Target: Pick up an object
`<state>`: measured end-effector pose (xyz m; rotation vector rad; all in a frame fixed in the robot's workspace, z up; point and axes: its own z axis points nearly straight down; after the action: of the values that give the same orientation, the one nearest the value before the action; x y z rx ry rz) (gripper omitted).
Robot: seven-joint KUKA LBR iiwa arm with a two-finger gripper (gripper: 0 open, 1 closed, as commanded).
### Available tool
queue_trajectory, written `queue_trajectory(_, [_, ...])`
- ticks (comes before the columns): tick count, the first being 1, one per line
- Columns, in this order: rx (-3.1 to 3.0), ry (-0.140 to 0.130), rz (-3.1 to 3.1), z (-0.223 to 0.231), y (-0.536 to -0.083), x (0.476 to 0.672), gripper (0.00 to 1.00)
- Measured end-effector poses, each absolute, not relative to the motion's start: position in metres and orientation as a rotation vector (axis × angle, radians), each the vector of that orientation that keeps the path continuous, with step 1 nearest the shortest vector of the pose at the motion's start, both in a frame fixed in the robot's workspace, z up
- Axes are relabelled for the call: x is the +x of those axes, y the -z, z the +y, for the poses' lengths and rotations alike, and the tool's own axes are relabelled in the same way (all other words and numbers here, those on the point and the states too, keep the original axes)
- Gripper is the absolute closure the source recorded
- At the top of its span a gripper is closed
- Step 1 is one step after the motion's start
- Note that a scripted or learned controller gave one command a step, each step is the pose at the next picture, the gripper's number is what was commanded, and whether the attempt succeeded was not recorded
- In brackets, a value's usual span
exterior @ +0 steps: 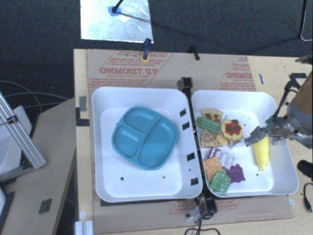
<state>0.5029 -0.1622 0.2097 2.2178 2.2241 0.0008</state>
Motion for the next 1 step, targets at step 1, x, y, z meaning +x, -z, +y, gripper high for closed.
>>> queue_trajectory(1, [2.2,-0.025,2.204,-0.1024,-0.1066,0.5601,0.0])
